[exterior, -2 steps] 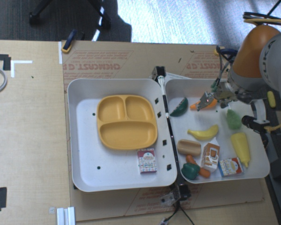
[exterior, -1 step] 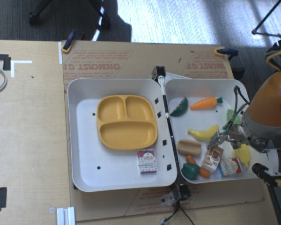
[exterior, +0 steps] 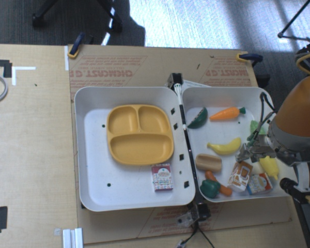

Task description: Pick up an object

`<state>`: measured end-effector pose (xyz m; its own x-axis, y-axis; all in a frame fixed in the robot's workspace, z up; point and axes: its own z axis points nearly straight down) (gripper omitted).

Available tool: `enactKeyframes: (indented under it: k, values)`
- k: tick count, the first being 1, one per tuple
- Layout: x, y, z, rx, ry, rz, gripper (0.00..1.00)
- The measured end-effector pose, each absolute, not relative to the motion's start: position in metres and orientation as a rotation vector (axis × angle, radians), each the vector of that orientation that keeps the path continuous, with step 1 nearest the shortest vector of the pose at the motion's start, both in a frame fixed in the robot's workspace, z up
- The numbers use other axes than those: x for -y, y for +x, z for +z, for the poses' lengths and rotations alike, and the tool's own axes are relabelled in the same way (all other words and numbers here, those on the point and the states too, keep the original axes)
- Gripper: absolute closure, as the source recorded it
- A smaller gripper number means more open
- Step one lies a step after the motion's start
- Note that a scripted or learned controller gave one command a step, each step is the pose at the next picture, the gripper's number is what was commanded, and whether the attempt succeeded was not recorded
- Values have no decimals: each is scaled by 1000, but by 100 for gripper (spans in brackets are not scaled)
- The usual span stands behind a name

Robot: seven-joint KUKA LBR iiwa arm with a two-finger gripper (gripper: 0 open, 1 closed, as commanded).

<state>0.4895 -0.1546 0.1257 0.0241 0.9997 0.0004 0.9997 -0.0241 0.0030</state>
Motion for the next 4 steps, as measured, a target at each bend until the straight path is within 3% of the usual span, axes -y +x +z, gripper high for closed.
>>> enactKeyframes:
  k: [1, 2, 3, 4]
  values:
    - [102, 509, 319, -2421, 1996, 1, 100]
    - [22, 478, 273, -2577, 1795, 0, 100]
    - [-41, 485, 257, -2730, 1553, 0, 100]
    - [-93, 493, 192, -2859, 1302, 0, 100]
